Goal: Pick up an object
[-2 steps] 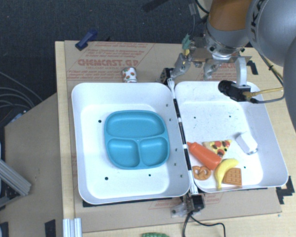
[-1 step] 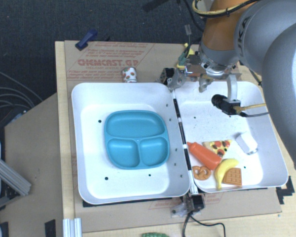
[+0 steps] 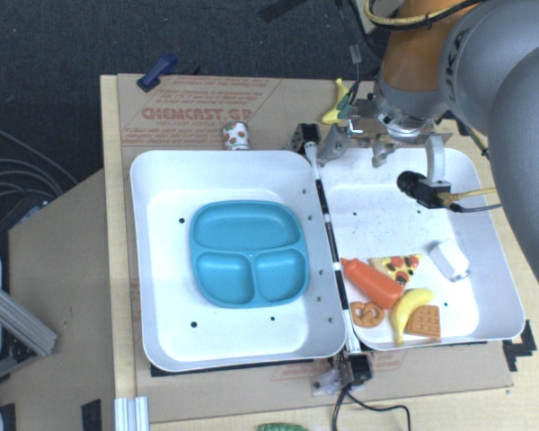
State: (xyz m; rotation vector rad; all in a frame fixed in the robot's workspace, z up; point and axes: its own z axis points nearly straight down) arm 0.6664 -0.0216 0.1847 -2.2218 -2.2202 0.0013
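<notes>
Jaws at far rim, banana [image 3: 411, 310] well apart.

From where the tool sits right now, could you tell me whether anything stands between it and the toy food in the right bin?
Nothing visible does. The tool sits over the far end of the right bin; the carrot, pizza slice, banana and white block lie at the near end, with bare floor between.

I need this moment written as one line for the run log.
arm: over right bin's far end | gripper: near bins' divider, nothing seen held | toys: banana, carrot, pizza slice at near end | left bin: blue tray
</notes>
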